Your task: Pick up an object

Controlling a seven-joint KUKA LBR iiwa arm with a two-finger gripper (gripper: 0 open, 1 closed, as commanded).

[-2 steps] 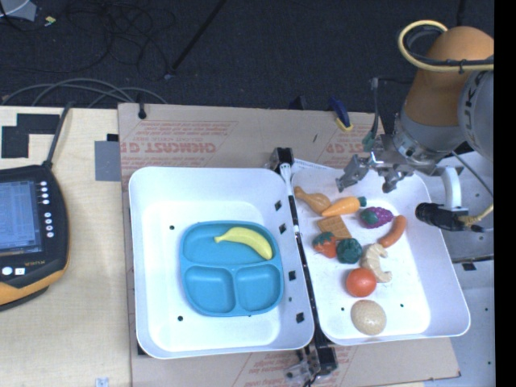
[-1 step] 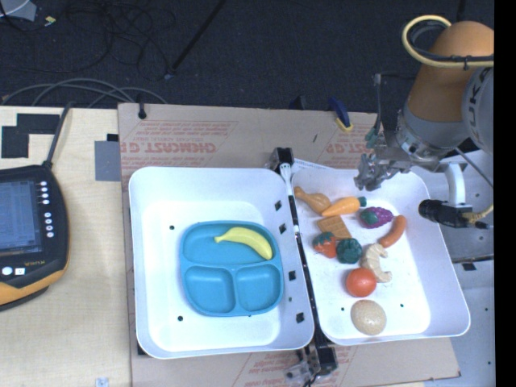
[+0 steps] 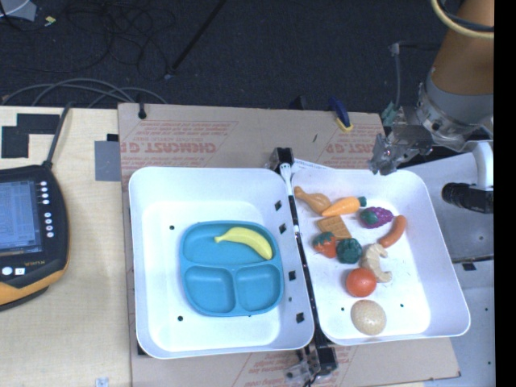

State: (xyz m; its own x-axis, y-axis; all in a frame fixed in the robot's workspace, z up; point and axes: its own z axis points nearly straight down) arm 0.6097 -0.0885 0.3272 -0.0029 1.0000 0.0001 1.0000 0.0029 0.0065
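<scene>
While my gripper [image 3: 385, 158] hangs over the right bin's [image 3: 427, 297] far edge, I cannot tell how my jaws stand. Below lie a carrot [image 3: 342, 206], sausage [image 3: 393, 231], tomato [image 3: 361, 281] and egg [image 3: 369, 316]. A banana [image 3: 246, 240] rests on the blue tray [image 3: 234, 290] in the left bin [image 3: 153, 256].

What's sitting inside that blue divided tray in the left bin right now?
A yellow plastic banana lies in the large top compartment of the blue divided plastic tray. The tray floor under the banana is covered.

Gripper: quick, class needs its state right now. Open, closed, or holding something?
Gripper: cannot be told; it hangs above the right bin's far edge, with nothing seen between its tips.
</scene>
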